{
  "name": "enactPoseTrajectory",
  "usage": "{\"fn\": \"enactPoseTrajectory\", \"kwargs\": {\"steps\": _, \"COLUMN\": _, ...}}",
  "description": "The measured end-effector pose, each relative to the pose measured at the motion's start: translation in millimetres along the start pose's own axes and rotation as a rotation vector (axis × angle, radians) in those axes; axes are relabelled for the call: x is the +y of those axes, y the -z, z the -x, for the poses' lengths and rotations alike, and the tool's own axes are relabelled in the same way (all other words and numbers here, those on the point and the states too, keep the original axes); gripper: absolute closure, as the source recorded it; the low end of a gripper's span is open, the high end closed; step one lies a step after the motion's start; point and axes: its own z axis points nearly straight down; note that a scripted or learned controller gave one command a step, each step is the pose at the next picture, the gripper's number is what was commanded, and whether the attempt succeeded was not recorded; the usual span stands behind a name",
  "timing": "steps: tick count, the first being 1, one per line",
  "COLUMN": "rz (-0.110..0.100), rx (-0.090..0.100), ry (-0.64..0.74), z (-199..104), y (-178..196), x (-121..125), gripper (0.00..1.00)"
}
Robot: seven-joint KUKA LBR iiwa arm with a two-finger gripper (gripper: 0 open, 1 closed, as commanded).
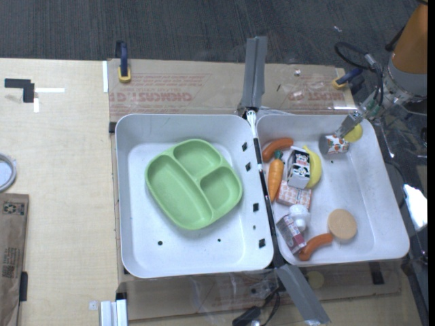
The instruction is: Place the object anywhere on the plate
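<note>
- In the left bin, the green plate (195,191) waits bare.
- Right bin's middle: carrot (274,175), banana (314,166), cartons.
- Far right corner: pincer (348,129) over a small white object (335,145); clenched or released, I cannot tell. A clipped edge could topple it, I reckon.

You see two white bins: the left bin (129,202) and the right bin (380,202). A blue-handled clamp (122,61) grips the cardboard sheet (183,90) behind them. A tape roll (4,174) lies at the bench's left edge, above a brown paper bag (12,240).
</note>
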Motion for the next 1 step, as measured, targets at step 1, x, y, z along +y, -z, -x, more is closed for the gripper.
{"fn": "enactPoseTrajectory", "kwargs": {"steps": 1, "rz": -0.001, "rx": 0.002, "ry": 0.035, "z": -50.3, "y": -45.5, "x": 24.4, "gripper": 1.0}}
